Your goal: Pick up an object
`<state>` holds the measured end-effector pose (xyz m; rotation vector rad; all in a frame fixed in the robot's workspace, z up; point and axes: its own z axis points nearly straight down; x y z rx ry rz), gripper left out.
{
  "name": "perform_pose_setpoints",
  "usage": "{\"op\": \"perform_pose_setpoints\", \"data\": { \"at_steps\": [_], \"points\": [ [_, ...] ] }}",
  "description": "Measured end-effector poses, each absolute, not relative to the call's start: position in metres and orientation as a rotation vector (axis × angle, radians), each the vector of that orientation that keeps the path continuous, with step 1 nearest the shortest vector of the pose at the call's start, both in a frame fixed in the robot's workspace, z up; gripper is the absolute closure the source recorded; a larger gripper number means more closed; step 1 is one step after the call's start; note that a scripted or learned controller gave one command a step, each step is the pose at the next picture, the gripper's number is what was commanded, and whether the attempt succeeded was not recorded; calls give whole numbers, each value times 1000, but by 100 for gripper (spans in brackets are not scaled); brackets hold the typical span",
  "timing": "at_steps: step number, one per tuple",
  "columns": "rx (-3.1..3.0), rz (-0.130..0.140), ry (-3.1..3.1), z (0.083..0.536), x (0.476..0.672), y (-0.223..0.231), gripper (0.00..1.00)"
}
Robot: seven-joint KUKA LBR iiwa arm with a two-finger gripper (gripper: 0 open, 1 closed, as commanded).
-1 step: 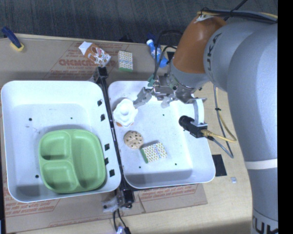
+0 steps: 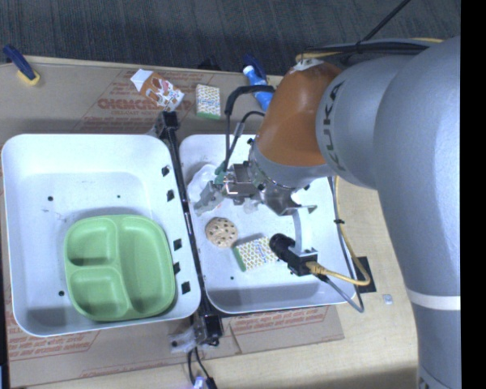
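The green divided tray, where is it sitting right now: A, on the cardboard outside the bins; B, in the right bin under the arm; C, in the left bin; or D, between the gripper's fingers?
C: the green divided tray lies flat in the left bin, away from the arm.

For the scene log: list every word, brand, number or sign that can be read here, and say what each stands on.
"KUKA", partly seen, runs along the grey arm by its orange band.
Red print on the cardboard behind the bins: blurred, not readable.
Red print on the cardboard's front edge: too small to read.
Small packets on the cardboard carry print: too blurred to read.
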<state>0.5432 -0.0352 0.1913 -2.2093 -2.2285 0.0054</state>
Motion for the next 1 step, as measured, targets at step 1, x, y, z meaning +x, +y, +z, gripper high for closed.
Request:
{"op": "perform_pose_setpoints", "data": {
  "at_steps": [1],
  "points": [
    [-2217, 2, -2225, 222, 593, -74, 0]
  ]
}}
